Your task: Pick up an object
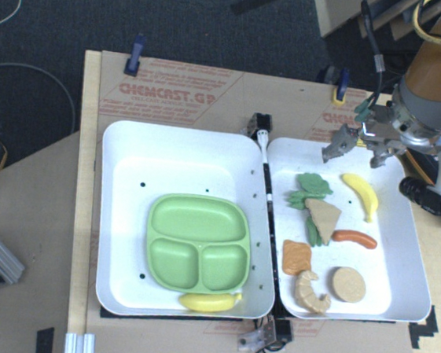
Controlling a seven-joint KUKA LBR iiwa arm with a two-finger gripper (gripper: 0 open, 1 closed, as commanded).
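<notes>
My gripper (pixel 360 151) hangs over the far edge of the right bin (pixel 409 256), its two fingers spread apart with nothing between them. Below it in that bin lie a yellow banana (pixel 363 195), a green leafy piece (pixel 312 185), a tan wedge (pixel 324 217), a red sausage (pixel 354 239), an orange piece (pixel 296 257), a round tan cookie (pixel 347 284) and a curled pale piece (pixel 311 293). The banana is the closest, just below and to the right of the fingers.
The left bin (pixel 126 169) holds a green divided plate (pixel 197 240) and a second yellow banana (pixel 208 301) at its near edge. A black divider strip (pixel 266 181) runs between the bins. Blue clamps (pixel 134 55) hold the cardboard at the far side.
</notes>
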